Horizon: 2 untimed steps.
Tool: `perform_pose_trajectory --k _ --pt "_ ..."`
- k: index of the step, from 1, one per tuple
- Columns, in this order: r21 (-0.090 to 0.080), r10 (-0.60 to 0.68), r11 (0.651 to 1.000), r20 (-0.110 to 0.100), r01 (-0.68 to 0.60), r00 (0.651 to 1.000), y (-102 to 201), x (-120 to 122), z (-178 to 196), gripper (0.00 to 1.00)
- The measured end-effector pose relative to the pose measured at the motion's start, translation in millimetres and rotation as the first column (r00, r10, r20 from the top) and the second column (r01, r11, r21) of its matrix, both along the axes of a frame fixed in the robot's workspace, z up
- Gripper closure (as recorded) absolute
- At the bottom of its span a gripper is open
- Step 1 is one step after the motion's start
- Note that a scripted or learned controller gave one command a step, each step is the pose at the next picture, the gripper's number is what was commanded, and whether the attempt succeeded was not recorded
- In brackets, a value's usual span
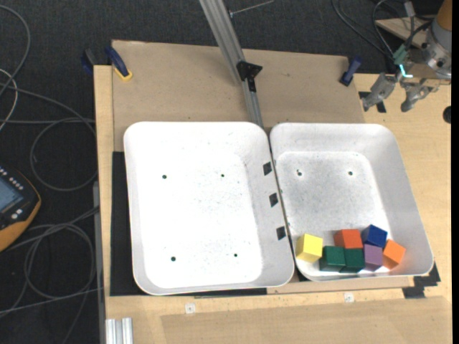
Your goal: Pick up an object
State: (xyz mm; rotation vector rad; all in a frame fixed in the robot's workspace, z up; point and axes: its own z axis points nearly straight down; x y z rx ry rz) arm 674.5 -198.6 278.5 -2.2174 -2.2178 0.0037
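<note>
Blocks are sitting clustered at the near edge of the right bin (401,165): a yellow block (310,246) at the left end, then a dark green block (341,257), a red-orange block (351,238), a blue block (375,233), a purple block (374,254) and an orange block (394,251) at the right end, most of them touching. The left bin (143,149) is lying just beside the right one. The gripper (394,100) is hanging above the bench's far right corner, well apart from the blocks, its fingers spread apart and gripping nothing.
</note>
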Motion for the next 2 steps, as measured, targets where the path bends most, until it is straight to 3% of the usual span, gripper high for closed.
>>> perform_pose_trajectory --k 1,2 --pt "-0.003 0.002 1.0 0.004 -0.002 1.0 0 1 3 0.0" --pt "-0.001 0.0 1.0 -0.001 0.0 1.0 1 0 -60 0.0"
